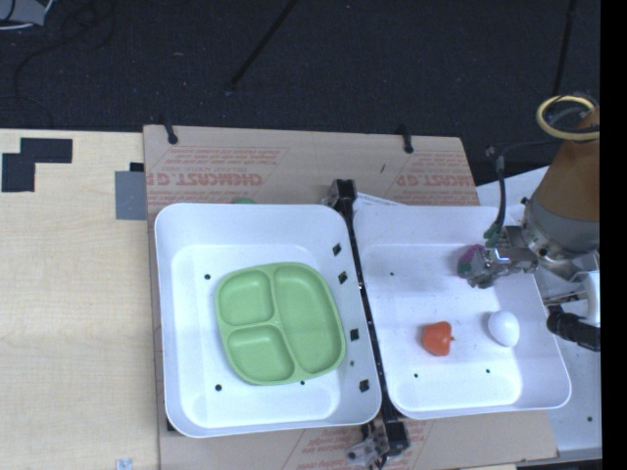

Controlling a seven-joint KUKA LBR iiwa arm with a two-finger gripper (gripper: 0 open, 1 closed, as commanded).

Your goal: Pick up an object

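In the right bin (549,390) we judge the white egg (504,328) light, smooth, slippery; grip its middle. We cannot tell the gripper (480,265) fingers' state.

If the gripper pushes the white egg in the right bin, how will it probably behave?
The white egg looks smooth and rounded, so it would likely roll rather than slide. It lies near the right bin wall, which may stop it. Its glossy surface might slip between fingers.

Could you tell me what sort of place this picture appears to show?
Probably a robotics lab's pick-and-place test bench. Two white bins sit side by side on cardboard, a robot arm reaches in from the right, and toy-like props lie inside: a green divided plate, a small red object, a white egg.
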